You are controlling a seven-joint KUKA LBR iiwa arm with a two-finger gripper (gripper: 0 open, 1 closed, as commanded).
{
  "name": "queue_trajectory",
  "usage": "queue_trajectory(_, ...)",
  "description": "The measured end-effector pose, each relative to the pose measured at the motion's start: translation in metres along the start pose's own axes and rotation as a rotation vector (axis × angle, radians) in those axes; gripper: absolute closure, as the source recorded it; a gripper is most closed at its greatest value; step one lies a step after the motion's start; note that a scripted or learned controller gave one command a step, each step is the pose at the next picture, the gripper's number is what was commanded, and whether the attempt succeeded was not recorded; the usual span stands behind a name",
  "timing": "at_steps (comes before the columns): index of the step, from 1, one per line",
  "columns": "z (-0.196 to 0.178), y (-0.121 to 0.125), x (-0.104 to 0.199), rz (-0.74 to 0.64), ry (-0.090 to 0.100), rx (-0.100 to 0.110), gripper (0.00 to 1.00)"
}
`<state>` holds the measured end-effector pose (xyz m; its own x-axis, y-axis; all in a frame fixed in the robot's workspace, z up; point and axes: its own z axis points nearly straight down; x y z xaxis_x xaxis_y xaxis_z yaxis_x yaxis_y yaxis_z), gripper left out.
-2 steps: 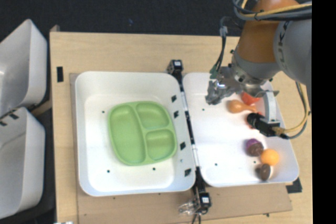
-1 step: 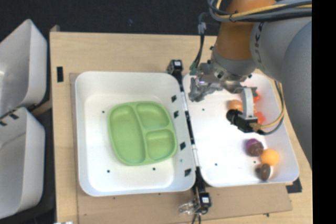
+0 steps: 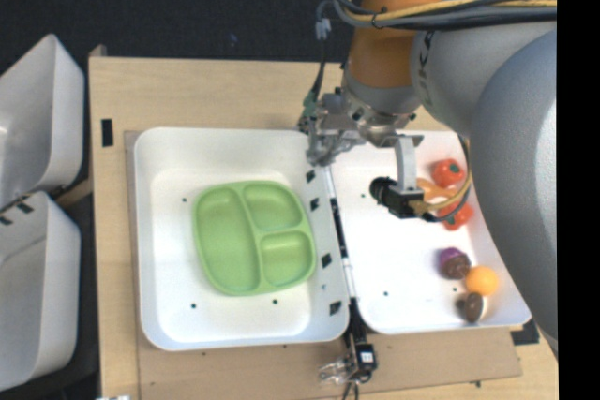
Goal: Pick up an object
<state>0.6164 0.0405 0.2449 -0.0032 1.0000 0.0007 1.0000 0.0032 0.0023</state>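
My gripper (image 3: 321, 145) hangs over the back end of the divider between the two bins, under the orange wrist band. In the right bin (image 3: 394, 286), several small things lie along the right wall: a red tomato-like piece (image 3: 448, 171), a red piece (image 3: 458, 217) below it, a purple piece (image 3: 454, 261), an orange ball (image 3: 482, 280) and a brown piece (image 3: 469, 305). All of them lie well to the right of the gripper. A green divided plate (image 3: 253, 236) lies flat in the left bin (image 3: 164, 201).
The grey arm covers the back right of the right bin. Two white containers (image 3: 37, 136) stand off the bench at the far left. A metal clip (image 3: 342, 370) sits at the bench's front edge.
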Motion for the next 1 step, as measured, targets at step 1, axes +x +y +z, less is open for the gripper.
queue_trajectory(1,0.0090,0.0166,0.0457,0.000,-0.002,0.000,1.00)
